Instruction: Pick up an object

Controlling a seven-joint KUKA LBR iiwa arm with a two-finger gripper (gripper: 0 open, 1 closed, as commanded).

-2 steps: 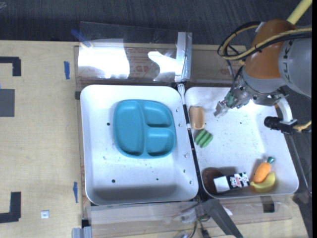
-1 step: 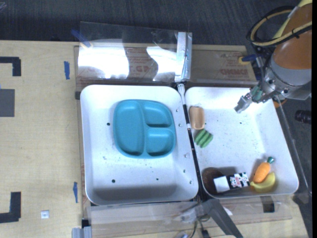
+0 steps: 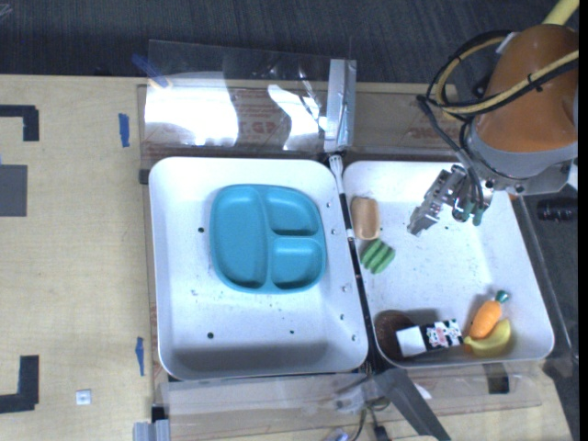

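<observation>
Arm: a grey arm with an orange band (image 3: 533, 72) is seen entering from the right, above the right bin's far corner.
Tool: the tool (image 3: 432, 214) is held over the far part of the right bin (image 3: 514, 246), tilted down toward the left; nothing is seen between its fingers, and whether they are spread or closed cannot be told.
Right bin contents: a tan cup-like object (image 3: 366, 217) is laid against the left wall, with a green striped object (image 3: 378, 256) just beside it toward the near side. A toy carrot (image 3: 486, 318) is rested on a banana (image 3: 491, 340) in the near right corner. A dark round object (image 3: 393, 324) and a white and black packet (image 3: 430, 336) are placed along the near wall.
Left bin: a blue divided plate (image 3: 268, 237) is set in the middle of the left bin (image 3: 184, 320).
Desk: both bins are carried by the wooden desk (image 3: 64, 246).
</observation>
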